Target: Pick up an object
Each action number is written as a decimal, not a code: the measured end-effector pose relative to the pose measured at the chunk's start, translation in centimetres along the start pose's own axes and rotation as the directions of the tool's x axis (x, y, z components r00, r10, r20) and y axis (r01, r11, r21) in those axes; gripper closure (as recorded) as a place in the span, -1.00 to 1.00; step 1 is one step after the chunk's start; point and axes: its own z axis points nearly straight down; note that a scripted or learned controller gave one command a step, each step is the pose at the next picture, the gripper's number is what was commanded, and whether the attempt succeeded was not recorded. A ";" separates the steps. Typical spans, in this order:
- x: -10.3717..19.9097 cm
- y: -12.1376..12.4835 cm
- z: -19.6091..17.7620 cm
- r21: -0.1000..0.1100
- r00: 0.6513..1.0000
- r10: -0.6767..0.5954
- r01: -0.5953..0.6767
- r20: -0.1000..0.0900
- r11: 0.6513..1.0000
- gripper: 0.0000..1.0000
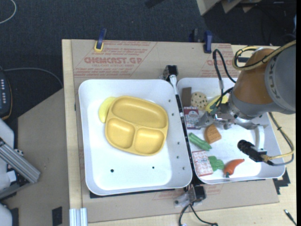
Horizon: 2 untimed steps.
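My gripper (pixel 211 120) hangs low over the middle of the right bin (pixel 268 172), under the grey arm with its orange band (pixel 251 81). Directly below it lies an orange block (pixel 213 134). To its left rests a red and white packet (pixel 191 117). A spotted cookie (pixel 199 99) and a brown block (pixel 186 98) lie at the bin's far left corner. A yellow piece (pixel 214 102) peeks out beside the wrist. Nearer the front are a green strip (pixel 199 142), a second red and white packet (pixel 201 163), a green toy (pixel 217 164) and a red pepper (pixel 234 165).
The left bin (pixel 94 140) holds a yellow divided plate (pixel 136 125) with a yellow item (pixel 104 108) tucked under its left edge. A black cable fitting (pixel 250 150) hangs off the arm over the right bin. Clamps (pixel 99 42) hold the cardboard base at the back.
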 end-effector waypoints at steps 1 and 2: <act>0.0 0.3 0.1 -0.004 1.000 -0.001 0.001 0.000 1.000 -1.00; 0.0 0.2 -0.7 -0.005 1.000 0.000 0.000 0.003 1.000 1.00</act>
